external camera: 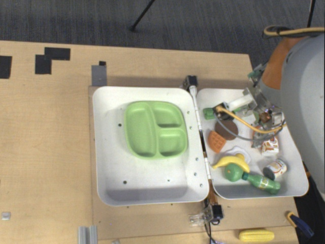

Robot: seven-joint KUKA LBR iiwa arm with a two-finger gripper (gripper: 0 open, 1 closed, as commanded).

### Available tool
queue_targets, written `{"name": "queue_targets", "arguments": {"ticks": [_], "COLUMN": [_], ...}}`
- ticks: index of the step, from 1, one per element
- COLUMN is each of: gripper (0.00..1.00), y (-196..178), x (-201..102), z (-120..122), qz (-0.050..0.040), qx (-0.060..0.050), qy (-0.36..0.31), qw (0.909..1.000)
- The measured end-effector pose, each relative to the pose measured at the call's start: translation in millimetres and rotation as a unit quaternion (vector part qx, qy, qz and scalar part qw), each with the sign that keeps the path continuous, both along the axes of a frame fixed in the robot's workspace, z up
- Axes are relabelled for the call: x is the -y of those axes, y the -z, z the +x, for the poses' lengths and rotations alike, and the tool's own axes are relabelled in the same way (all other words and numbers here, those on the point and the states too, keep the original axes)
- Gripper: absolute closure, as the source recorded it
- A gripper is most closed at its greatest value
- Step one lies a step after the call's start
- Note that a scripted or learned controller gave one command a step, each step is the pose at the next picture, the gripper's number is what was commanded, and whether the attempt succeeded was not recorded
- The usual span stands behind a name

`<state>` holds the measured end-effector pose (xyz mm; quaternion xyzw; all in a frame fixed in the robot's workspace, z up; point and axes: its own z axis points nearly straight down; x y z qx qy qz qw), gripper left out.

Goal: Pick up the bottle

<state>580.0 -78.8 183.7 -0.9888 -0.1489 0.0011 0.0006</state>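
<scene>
The bottle (261, 182) is green with a paler label and lies on its side at the near edge of the right bin (299, 184), its cap pointing left toward a green apple (232, 173). My gripper (263, 118) hangs over the far right part of that bin, trailing a yellow cable, well above and apart from the bottle. The grey arm with its orange band (277, 67) comes in from the right.
Around the bottle in the right bin lie a yellow banana (231, 161), a small can (277, 168), a red-and-white packet (269, 145), an orange piece (217, 141) and a brown disc (227, 128). The left bin (109, 187) holds a green divided plate (155, 129). A yellow object (256, 234) lies on the bench.
</scene>
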Motion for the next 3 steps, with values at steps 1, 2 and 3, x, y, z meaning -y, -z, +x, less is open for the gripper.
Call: {"name": "queue_targets", "arguments": {"ticks": [1,2,3], "gripper": [0.0,1.0,1.0], "y": [0,-10,0], "x": [-59,-59,-122], "z": [-54,-53,-90], "qz": [0.0008,0.0013,0.0006], "qx": [0.0,0.0,0.0], "qy": [0.046,0.043,0.017], "qw": [0.9989,0.9991,0.9998]}}
